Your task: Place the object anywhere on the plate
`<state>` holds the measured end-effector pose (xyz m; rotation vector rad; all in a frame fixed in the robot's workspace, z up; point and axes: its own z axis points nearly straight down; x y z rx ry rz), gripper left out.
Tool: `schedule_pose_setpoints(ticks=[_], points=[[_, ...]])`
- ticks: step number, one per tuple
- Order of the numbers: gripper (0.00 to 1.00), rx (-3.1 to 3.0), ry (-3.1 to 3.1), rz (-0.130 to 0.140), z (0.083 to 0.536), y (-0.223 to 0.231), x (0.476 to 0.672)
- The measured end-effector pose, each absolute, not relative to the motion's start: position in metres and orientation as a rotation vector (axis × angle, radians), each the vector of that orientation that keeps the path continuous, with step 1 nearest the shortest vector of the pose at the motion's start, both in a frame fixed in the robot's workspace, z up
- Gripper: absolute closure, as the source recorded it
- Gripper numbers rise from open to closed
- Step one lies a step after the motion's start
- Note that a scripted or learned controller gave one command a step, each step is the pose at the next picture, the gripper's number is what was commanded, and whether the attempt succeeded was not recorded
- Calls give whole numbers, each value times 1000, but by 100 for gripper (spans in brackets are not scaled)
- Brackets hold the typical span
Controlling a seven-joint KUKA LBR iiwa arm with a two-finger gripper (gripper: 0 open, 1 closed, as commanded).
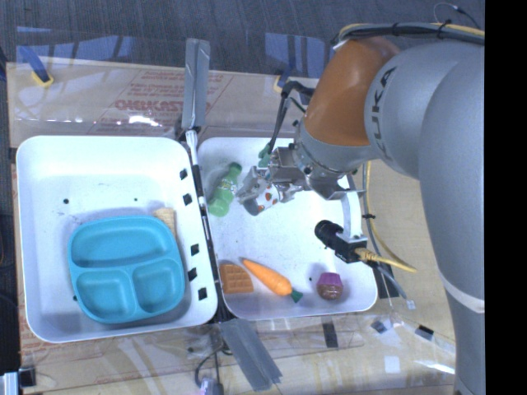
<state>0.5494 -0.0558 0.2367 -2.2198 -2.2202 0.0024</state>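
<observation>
The arm's bulk hides the right bin's [247,151] far right corner, and the claw [257,197] is a cluttered blur, so whether it is clenched or released cannot be told. A green bottle [222,189] lies just beside it, near the divider. Along the near wall sit a waffle [236,278], carrot [268,277] and purple piece [329,285]. The blue plate [123,268] rests in the left bin [41,163], partly covering a tan piece [166,217].

Plate [123,271] in left bin [49,163]; carrot [268,277] in right bin [346,303]
</observation>
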Motion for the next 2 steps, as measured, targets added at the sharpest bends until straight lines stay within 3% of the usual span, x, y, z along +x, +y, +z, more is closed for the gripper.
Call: schedule_pose_setpoints(ticks=[1,2], points=[[100,-2133,-2302,7,196,21,551],[0,-2134,-2301,6,196,21,551]])
